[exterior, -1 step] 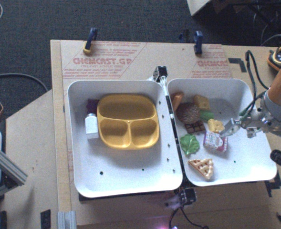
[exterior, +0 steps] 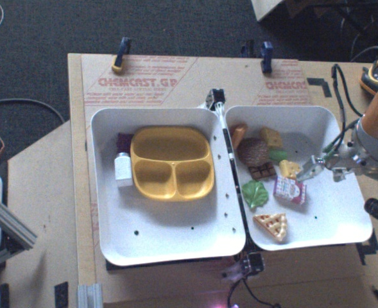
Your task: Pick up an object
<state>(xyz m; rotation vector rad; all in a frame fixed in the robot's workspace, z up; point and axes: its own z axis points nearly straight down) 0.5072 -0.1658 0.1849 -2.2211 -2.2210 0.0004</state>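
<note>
Your hand hangs over the right bin, fingers spread, gripping nothing, just right of the yellow cheese piece. Below that piece sits the pink carton; left of it, chocolate and burger. The left bin holds a yellow tray.

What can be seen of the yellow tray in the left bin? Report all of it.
The tray is a yellow-orange, plastic-looking plate with rounded corners and three compartments: one long one across the far side, two smaller ones nearer the camera. It lies flat, right side up, in the left bin. A white bottle sits against its left edge.
</note>
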